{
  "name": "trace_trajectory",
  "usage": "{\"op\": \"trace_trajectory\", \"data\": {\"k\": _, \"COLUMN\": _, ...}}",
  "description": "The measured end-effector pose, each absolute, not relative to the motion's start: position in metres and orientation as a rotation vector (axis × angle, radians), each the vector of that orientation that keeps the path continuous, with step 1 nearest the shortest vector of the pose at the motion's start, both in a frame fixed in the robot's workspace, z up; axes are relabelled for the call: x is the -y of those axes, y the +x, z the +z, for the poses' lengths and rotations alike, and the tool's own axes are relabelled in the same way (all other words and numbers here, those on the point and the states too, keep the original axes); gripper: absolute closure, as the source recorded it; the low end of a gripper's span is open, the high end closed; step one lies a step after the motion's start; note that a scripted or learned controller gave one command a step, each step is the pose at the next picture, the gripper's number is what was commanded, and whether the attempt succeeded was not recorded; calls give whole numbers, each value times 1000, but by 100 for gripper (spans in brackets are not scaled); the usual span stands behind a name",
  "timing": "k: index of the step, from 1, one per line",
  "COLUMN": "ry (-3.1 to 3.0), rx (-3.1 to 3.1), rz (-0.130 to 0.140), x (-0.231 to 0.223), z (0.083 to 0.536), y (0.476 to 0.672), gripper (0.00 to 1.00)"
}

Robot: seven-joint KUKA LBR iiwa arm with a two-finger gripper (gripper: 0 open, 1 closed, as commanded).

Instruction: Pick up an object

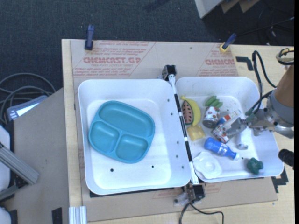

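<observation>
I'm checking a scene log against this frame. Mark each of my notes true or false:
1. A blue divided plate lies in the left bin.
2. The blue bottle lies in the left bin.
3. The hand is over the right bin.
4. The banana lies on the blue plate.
1. True: the plate lies in the left bin.
2. False: the bottle lies in the right bin.
3. True: the hand is over the right bin.
4. False: the banana lies in the right bin.
</observation>
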State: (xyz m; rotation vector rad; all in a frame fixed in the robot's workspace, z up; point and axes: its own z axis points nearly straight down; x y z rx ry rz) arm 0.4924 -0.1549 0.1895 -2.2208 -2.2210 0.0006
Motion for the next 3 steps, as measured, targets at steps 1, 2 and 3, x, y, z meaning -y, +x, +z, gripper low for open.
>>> {"op": "trace_trajectory", "data": {"k": 1, "ry": -2223, "rx": 2223, "rz": -2, "x": 125, "z": 86, "y": 539, "gripper": 0}}
{"op": "trace_trajectory", "data": {"k": 2, "ry": -2224, "rx": 2223, "rz": -2, "x": 125, "z": 95, "y": 539, "gripper": 100}}
{"op": "trace_trajectory", "data": {"k": 3, "ry": -2220, "rx": 2225, "rz": -5, "x": 33, "z": 186, "y": 627, "gripper": 100}}
